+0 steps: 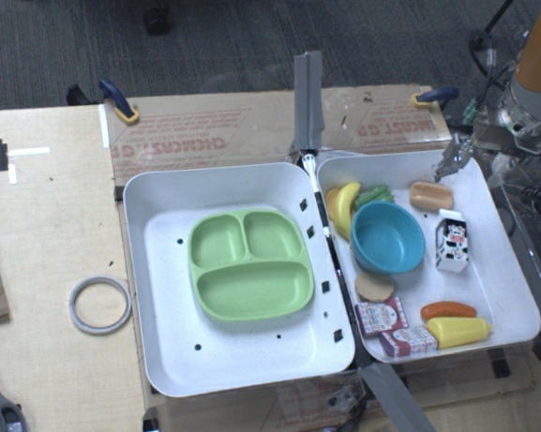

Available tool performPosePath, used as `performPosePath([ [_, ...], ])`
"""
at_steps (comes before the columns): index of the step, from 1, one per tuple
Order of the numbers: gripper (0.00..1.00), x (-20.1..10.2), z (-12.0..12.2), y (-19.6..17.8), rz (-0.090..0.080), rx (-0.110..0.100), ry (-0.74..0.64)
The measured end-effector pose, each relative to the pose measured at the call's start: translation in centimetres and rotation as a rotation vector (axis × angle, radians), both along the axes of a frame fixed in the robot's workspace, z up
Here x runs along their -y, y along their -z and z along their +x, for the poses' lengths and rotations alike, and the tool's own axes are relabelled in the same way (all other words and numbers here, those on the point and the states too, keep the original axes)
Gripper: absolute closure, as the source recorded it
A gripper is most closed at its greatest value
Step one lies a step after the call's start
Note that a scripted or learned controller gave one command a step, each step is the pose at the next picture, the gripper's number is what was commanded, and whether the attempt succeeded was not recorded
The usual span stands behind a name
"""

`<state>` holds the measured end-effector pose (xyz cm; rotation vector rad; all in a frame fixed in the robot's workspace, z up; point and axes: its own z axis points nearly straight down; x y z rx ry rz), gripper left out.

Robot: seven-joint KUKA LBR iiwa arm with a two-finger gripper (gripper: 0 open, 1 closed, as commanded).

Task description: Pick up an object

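Note:
The right bin (pixel 503 237) holds a blue bowl (pixel 387 238), a yellow banana (pixel 345 206) with a green item (pixel 374 194) beside it, a tan bread roll (pixel 431 195) and a small white milk carton (pixel 452 243). Near its front lie a round tan cookie (pixel 375 289), two pink-and-white boxes (pixel 393 327), an orange carrot-like piece (pixel 448 310) and a yellow block (pixel 459 331). My gripper (pixel 454 159) hangs over the bin's far right corner, just above and right of the bread roll, with nothing visibly between its fingers.
The left bin (pixel 153 268) holds a green divided plate (pixel 251 264). A grey tape ring (pixel 100 303) lies on the bench to the left. Blue-and-yellow clamps (pixel 119 101) sit at the cardboard's far edge. A grey divider post (pixel 309 103) stands between the bins.

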<state>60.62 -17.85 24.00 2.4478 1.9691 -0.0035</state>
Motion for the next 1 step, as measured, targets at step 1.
performPosePath([
  [1,0.00,2.01,-3.69,10.02,0.002,-0.002,0.063],
])
